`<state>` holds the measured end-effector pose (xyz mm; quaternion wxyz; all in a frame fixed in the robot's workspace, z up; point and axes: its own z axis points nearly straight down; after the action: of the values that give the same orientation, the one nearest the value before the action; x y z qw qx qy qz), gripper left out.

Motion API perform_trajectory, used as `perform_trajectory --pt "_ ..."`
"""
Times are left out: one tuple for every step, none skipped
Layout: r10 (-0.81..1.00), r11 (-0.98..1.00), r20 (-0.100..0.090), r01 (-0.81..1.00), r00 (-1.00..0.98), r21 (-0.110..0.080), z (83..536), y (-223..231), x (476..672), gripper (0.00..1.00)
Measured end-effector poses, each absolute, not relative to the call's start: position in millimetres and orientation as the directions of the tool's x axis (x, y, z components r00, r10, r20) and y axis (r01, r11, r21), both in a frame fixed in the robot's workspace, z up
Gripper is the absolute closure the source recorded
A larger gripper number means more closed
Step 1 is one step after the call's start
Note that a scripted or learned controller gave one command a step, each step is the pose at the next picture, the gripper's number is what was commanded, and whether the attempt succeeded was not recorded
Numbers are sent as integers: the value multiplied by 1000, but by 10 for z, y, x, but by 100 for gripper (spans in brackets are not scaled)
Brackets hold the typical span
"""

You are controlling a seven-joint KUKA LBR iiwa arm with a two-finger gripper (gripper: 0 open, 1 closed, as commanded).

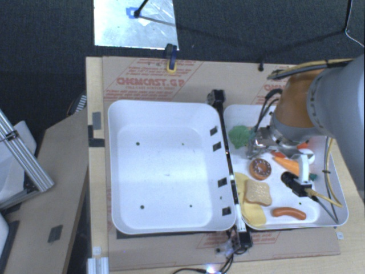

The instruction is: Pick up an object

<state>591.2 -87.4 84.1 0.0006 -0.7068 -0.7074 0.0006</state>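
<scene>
White plastic: two bins, the right bin [336, 207] the landmark. Inside it lie one donut [260, 168], one toast slice [258, 193], one sausage [288, 213], one carrot [287, 164], one green leaf [240, 135]. The gripper [256, 147] hangs over its upper part, between leaf and donut; I cannot tell its state.

I can read "CHEMCAST" in red capitals on the brown board [149, 80] under the bins, well beyond the fingers and away to their left. More red print near the board's front edge is too blurred for me to read.
</scene>
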Motion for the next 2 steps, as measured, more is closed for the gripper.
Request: perform_trajectory --pt "1000 2 0 1000 -2 3 957 -871 5935 100" --pt "1000 -1 1 1000 1 -5 833 -865 5274 100"
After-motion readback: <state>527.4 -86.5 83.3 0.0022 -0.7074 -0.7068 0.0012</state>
